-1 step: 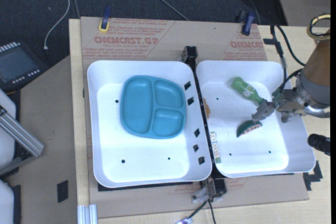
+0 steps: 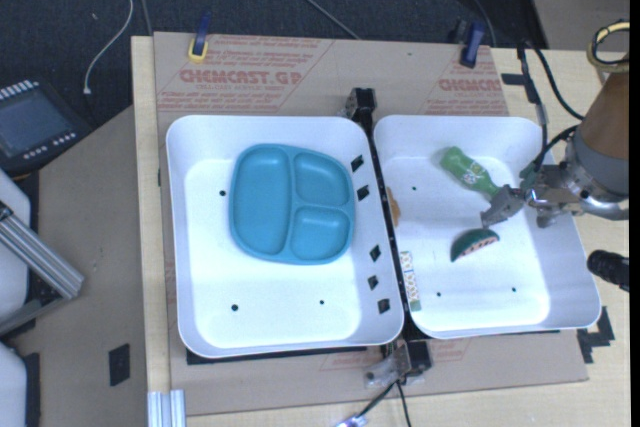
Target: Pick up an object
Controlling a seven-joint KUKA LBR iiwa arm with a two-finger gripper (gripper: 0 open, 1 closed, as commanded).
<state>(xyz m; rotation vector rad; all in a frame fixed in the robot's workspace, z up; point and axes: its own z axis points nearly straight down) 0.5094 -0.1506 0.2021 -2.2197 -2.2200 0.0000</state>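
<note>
Dark carpet with thin cables lay behind the desk point(image 2: 110, 215), and a brown cardboard sheet point(image 2: 300, 70) sat on top of it. Two white bins stood side by side on the sheet. My landmark was the right bin point(image 2: 520, 310).

To the left of the right bin, touching it, was the left bin point(image 2: 200, 295). A blue plate point(image 2: 292, 203) with three parts lay inside that one.

Inside the right bin, near its far side, lay a green packet point(image 2: 464, 168). Nearer the middle of the right bin lay a small watermelon slice toy point(image 2: 474, 243), green with a bit of red.

The grey arm point(image 2: 605, 150) came in over the right edge of the right bin. Its gripper point(image 2: 503, 206) hung between the green packet and the watermelon slice toy, just above the slice. I could see one grey finger pointing down and left. I cannot tell if the gripper was apart or together. Nothing showed between its parts, and it was not clearly touching either toy.
</note>
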